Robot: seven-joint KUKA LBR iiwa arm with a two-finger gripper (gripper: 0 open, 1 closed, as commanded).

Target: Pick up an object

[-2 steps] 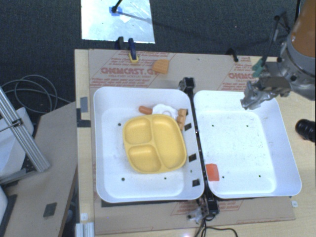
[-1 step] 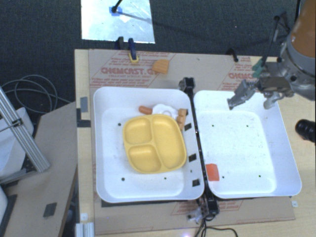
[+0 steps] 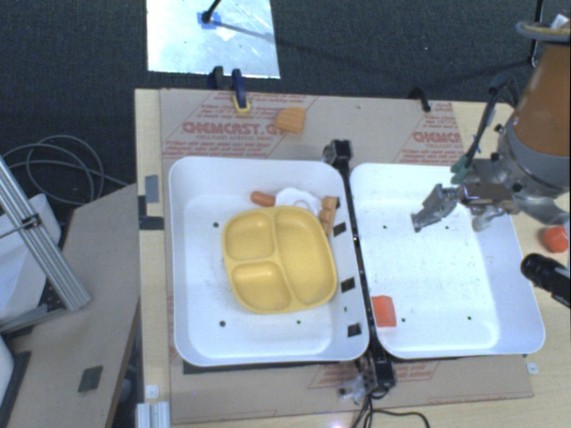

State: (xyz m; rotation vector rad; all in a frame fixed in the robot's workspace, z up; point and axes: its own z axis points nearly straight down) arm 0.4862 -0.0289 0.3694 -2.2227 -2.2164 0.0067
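My gripper [image 3: 430, 214] hangs over the upper middle of the right bin [image 3: 464, 328], with the arm coming in from the right. Nothing shows between its tips. A small orange-red block [image 3: 383, 310] lies at that bin's lower left corner, well below and left of the gripper. In the left bin [image 3: 201, 328] a yellow divided plate [image 3: 278, 259] sits in the middle. Behind the plate lie a small orange stick [image 3: 262, 199], a white piece [image 3: 299, 200] and a tan piece [image 3: 328, 212].
An orange lump [image 3: 290, 119] rests on the cardboard behind the left bin, near a blue and yellow clamp [image 3: 239, 89]. Another red-orange thing [image 3: 555, 237] lies outside the right bin's right rim. A black divider strip [image 3: 350, 239] runs between the bins.
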